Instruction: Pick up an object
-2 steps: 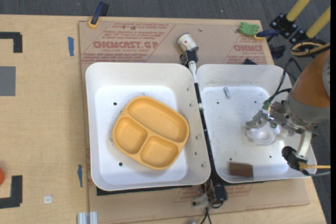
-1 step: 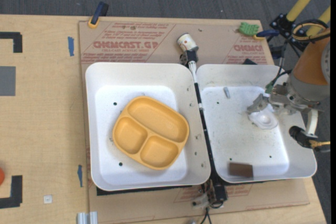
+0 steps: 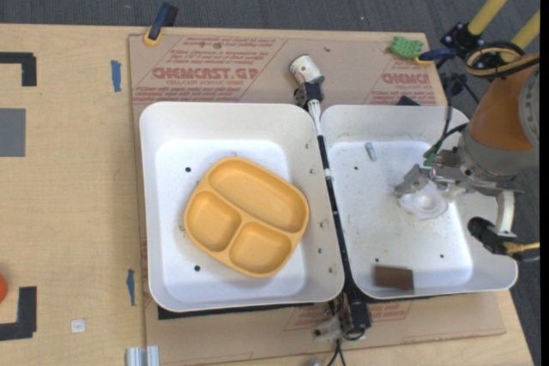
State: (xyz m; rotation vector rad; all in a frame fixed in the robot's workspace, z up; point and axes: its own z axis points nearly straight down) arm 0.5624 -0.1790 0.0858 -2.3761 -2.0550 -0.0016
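Two white bins (image 3: 163,133) sit on tan board printed with red lettering (image 3: 206,73). The left bin holds a yellow-orange divided tray (image 3: 247,216); low in the right bin (image 3: 489,270) lies a dark brown block (image 3: 394,277), with a clear, whitish object (image 3: 424,203) higher up. The arm's band (image 3: 504,117) is orange, above grey metal

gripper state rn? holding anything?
Gripper: low in the right bin, over a small clear object. Open or closed, and whether it holds that object, cannot be told.
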